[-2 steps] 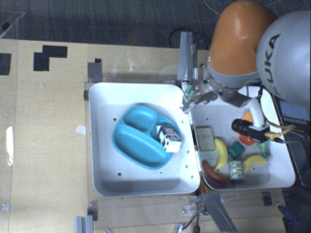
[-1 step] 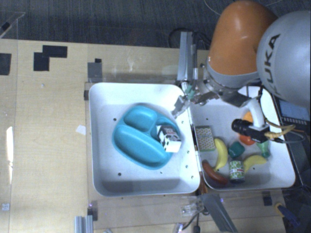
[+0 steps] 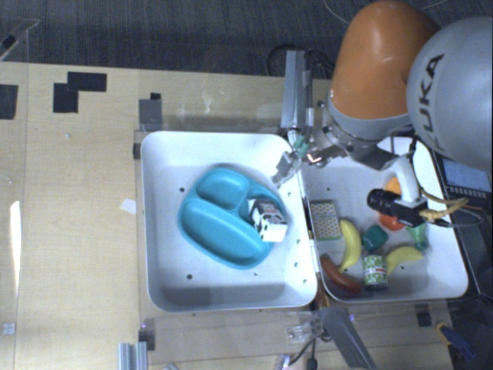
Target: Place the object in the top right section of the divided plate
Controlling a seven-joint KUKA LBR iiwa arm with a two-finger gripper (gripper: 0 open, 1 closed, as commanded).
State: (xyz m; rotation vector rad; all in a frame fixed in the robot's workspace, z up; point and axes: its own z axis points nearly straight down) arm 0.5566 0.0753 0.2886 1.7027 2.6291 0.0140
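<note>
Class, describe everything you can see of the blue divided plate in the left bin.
The plate is glossy light blue, plastic by its look, rounded and split into compartments by raised ridges. It lies flat on the floor of the left bin, angled to the bin's sides. A small black-and-white box rests on its right edge.

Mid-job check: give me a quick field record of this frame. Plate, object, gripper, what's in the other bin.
plate: blue divided plate in the left bin
object: small black-and-white box lying on the plate's right side, tilted
gripper: above the left bin's upper right corner, apart from the box
right bin: two yellow bananas, a small can, a green sponge, a dark red item
</note>
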